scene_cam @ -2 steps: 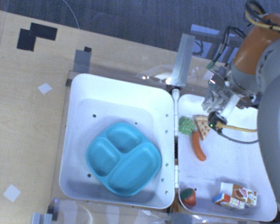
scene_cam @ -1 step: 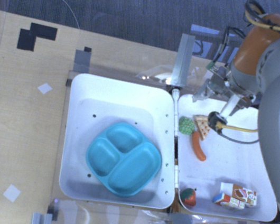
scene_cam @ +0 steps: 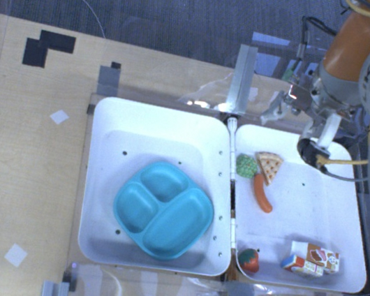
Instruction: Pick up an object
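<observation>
No target named, so any loose item counts. Nearest candidates are a cluster in the right bin (scene_cam: pixel 334 205), at its back-left by the wall shared with the left bin (scene_cam: pixel 100 164): a tan waffle-like wedge (scene_cam: pixel 267 166), a green bumpy piece (scene_cam: pixel 246 165) touching its left side, and an orange sausage-shaped toy (scene_cam: pixel 263 194) lying slanted just below them, its top end meeting the wedge. A small printed carton (scene_cam: pixel 313 259) lies on its side near the front right, well apart from the cluster, and a red-and-green round toy (scene_cam: pixel 248 260) sits in the front-left corner against the wall. The left bin has only a blue divided plate (scene_cam: pixel 163 209), flat and wide. The gripper (scene_cam: pixel 284 106) hangs above the back rim of the right bin, beyond the cluster and holding nothing; cannot tell if it is spread or closed, as it is blurred against clutter. Risks, as judgement: the three clustered items touch, so a descent there could catch two at once or knock one aside and close on nothing. The sausage is round and may roll or squirt out of a pinch. The green piece sits close to the shared wall, so the wall could block one side. The round toy in the corner has the same problem, worse. The plate is likely too broad to grip except by the rim. The carton looks the safest pick: isolated, with flat faces.
</observation>
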Motion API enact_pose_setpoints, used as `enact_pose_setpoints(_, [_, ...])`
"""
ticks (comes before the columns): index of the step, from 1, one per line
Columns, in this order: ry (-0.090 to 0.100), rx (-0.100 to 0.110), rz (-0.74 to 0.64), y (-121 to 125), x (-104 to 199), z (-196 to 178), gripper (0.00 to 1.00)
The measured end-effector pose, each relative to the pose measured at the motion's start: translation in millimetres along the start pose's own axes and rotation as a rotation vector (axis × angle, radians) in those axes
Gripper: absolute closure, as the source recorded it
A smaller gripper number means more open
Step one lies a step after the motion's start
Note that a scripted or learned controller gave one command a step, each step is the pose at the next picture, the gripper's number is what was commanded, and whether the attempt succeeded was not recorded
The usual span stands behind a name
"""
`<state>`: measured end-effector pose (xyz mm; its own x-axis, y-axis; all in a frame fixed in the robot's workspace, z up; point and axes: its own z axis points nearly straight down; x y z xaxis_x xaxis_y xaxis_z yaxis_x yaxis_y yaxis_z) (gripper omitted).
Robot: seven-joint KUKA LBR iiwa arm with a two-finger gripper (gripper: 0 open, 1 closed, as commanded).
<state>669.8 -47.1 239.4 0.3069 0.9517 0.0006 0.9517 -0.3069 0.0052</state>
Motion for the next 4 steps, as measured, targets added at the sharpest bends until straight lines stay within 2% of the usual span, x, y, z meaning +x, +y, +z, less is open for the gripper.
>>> enact_pose_setpoints(1, [-0.001,0.004,0.013,13.5,-46.4,117.9,0.0])
enact_pose_setpoints(2, [0.001,0.0,0.0,-10.1,-33.7,52.4,0.0])
enact_pose_setpoints(3, [0.006,-0.011,0.214,-1.1,-60.9,144.5,0.0])
enact_pose_setpoints(4, [0.009,-0.018,0.207,1.2,-57.9,130.1,1.0])
